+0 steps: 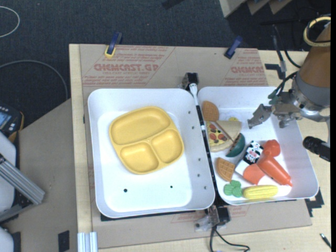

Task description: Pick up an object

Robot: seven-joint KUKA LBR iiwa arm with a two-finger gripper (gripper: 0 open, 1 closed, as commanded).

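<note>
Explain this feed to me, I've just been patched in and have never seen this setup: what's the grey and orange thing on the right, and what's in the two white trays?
You are looking down at a slant from one fixed camera above a bench. The grey and orange thing is a robot arm reaching in from the right; its gripper hangs over the right bin with nothing between its fingers. The left bin holds a yellow divided plate. The right bin holds toy food: a pizza slice, a waffle, a carrot, a corn cob and a few other pieces. The job is to pick one up; none has been lifted yet.
</note>
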